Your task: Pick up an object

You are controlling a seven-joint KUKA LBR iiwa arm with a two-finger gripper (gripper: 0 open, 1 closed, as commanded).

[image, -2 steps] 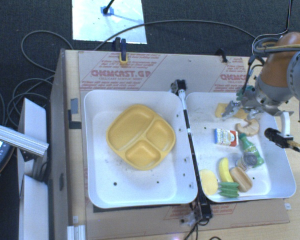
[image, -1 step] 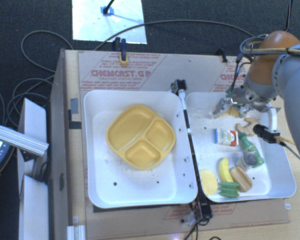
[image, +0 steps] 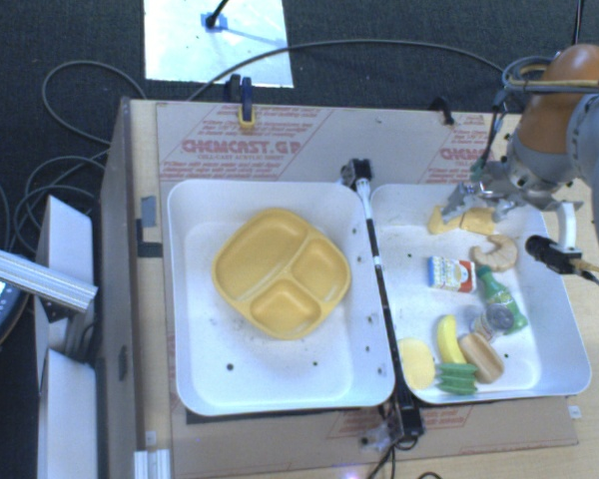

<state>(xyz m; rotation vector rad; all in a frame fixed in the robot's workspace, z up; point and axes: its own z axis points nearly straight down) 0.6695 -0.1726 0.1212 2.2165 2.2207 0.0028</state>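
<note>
I see two white bins: the left bin [image: 195,267] carries a yellow sectioned plate [image: 282,271]. In the right bin [image: 559,357] I make out a yellow banana [image: 446,338], a pale yellow disc [image: 415,359], green beans [image: 456,378], a tan bun [image: 480,356] and a green bottle [image: 501,300]. The arm's band [image: 569,68] is orange above grey.

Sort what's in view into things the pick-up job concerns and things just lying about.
Job: gripper; pale yellow piece beneath it; croissant; small carton; green bottle; banana; hot dog.

Lying about: yellow divided plate; blue clamp.
</note>
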